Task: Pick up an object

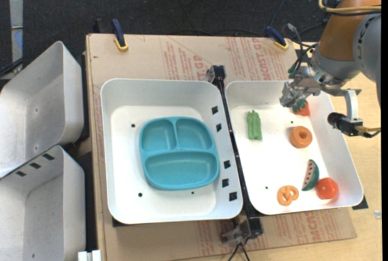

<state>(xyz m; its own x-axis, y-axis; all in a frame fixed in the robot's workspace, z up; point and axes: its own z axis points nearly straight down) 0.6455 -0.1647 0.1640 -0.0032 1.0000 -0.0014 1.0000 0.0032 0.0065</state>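
Two white bins side by side on desk (157, 235). Left bin (115, 108): teal divided plate (179, 152), nothing else. Right bin (267, 99) taken as landmark: green pod-like piece (253, 125) toward its left-centre; orange ring (301, 137) right of centre; pretzel (287, 195), melon slice (310, 174) and red-orange ball (327, 188) clustered near its front right corner. Gripper (295, 98) low over right bin's back right area, directly above or against small red item (302, 109), mostly covered; identity unclear, possibly a strawberry or tomato. Gripper state: cannot tell, view too slanted and cluttered to read. No object seen lifted clear of bin floor. Likely target: the red item, judged from position alone. Risks from here: red item close to bin's back wall, so a descent slightly off could catch the wall or nudge the piece into the corner. Small, rounded shape liable to squirt sideways under an off-centre squeeze. Orange ring just in front of red item; a sideways sweep could knock it or end in a mixed grab. Black bracket (345, 122) hanging beside arm near bin's right rim, a possible snag on withdrawal. Lift worth checking before counting as a pick.
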